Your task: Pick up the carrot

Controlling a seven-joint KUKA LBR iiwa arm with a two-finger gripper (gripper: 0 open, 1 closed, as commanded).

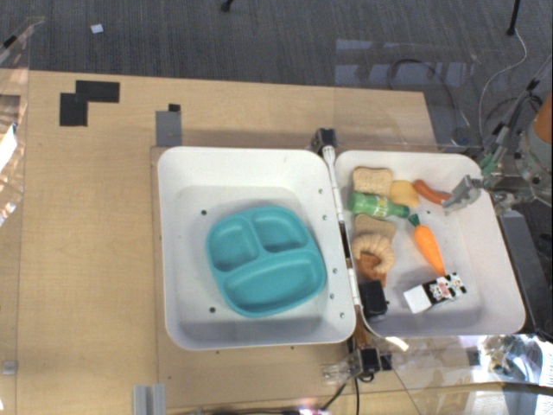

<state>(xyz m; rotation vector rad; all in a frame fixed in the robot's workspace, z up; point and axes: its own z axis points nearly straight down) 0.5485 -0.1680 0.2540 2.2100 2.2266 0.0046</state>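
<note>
The left bin (173,232) holds a teal divided plate (265,260) and plays no part in the grasp.

The right bin (505,275) is crowded along its left wall: a slice of bread (373,180), a green bottle (378,204), a croissant (374,255) and a black block (373,298).

The carrot (428,243) lies flat near the bin's middle, orange body pointing toward the near edge, green top at the far end. A small white carton (435,293) sits just beside its tip; a sausage (429,192) lies near its top.

The gripper (460,194) hovers up and right of the carrot, apart from it. Its finger spacing cannot be determined.

Probable faults:
- A descent from this offset would likely land on the sausage.
- The tapered body may slip from a closing grasp.
- A strike near the tip may push the carton.
</note>
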